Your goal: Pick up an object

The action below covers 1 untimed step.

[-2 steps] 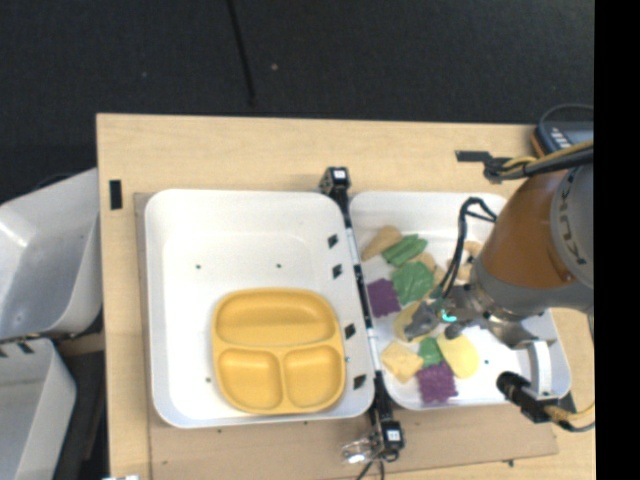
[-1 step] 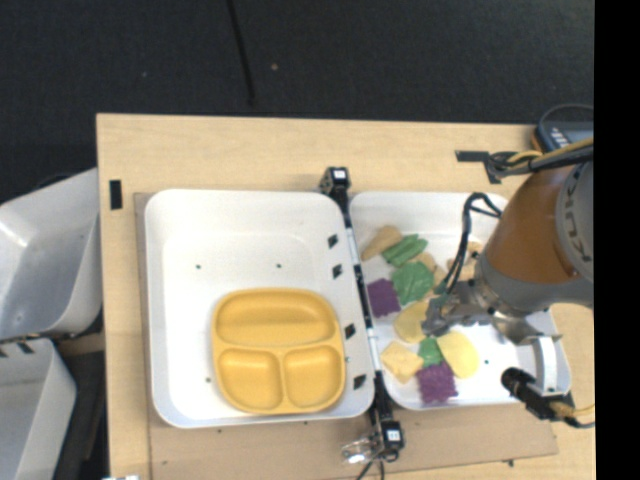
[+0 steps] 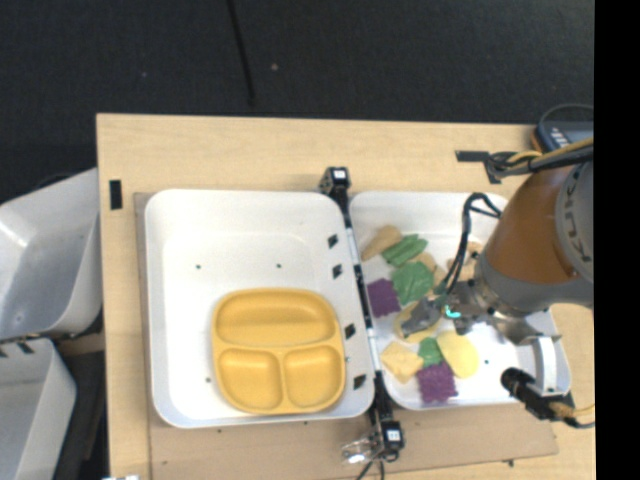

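Note:
The right bin (image 3: 520,393) holds a heap of small toy food pieces. Among them are a green leafy piece (image 3: 412,282), another green piece (image 3: 404,250), a purple piece (image 3: 382,295), a second purple piece (image 3: 436,382), a pale yellow piece (image 3: 460,356), a tan block (image 3: 401,361) and a small green piece (image 3: 430,350). My gripper (image 3: 425,315) hangs low over the middle of this heap, just right of the upper purple piece and below the green leafy piece. The orange band and grey wrist cover the bin's right part.
The left bin (image 3: 180,268) holds a yellow divided plate (image 3: 275,351) at its lower middle. A black clip-lined divider (image 3: 350,288) separates the two bins. Cables and a dark device (image 3: 560,133) lie on the bench at the upper right.

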Available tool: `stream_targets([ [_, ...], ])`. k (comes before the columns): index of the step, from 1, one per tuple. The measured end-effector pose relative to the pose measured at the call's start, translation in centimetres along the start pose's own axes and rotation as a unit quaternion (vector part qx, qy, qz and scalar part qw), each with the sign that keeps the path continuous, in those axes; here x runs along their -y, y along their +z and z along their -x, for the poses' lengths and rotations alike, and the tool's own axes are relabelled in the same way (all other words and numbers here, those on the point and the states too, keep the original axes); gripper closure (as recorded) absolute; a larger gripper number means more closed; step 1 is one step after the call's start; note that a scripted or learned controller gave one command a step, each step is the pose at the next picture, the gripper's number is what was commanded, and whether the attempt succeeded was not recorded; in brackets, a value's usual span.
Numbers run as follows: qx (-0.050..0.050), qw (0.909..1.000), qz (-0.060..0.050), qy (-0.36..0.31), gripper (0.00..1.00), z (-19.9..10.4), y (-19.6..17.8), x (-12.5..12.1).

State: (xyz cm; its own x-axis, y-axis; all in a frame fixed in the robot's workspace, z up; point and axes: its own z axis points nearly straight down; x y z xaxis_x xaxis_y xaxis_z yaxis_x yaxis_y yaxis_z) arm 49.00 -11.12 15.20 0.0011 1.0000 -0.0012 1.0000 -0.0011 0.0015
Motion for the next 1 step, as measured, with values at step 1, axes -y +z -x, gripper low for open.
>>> stream_targets([
  [1,0.0,1.0,-0.002,0.0,0.0,1.8,2.5,0.12],
])
